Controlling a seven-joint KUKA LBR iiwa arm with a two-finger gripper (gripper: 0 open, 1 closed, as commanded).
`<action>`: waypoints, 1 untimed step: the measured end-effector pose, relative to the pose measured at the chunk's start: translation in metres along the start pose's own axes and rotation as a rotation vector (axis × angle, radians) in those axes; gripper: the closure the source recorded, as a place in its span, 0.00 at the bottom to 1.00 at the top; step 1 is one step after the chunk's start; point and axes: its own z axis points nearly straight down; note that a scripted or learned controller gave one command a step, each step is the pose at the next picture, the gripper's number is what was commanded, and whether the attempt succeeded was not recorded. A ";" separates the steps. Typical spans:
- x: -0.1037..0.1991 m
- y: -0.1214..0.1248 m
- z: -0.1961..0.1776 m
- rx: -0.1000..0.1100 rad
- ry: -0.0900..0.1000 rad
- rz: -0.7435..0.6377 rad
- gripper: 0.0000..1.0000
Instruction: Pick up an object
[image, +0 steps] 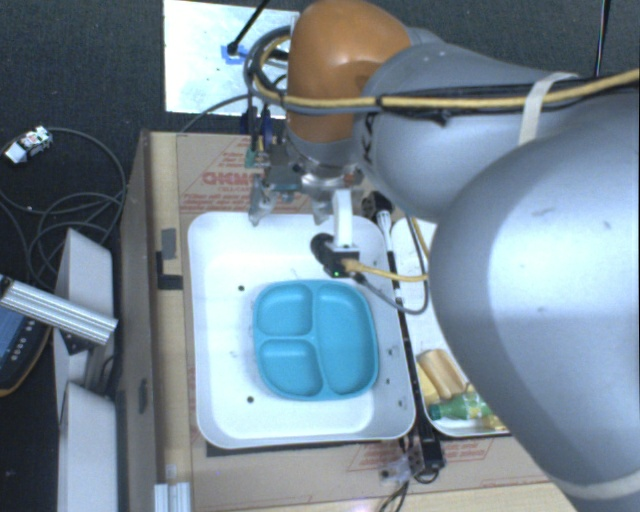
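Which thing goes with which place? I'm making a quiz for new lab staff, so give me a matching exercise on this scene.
Things:
1. blue divided plate
2. gripper
3. tan cylinder
4. orange band

Places:
A. right bin, partly hidden by the arm
B. over the far edge of the left bin
C. lying in the middle of the left bin
D. on the arm, above the wrist

Pairs: 1-C, 2-B, 3-A, 4-D

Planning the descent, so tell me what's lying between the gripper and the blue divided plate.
In the camera view, bare white bin floor lies between the gripper and the blue divided plate.
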 end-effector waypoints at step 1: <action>0.013 -0.031 0.114 0.000 0.000 -0.001 0.00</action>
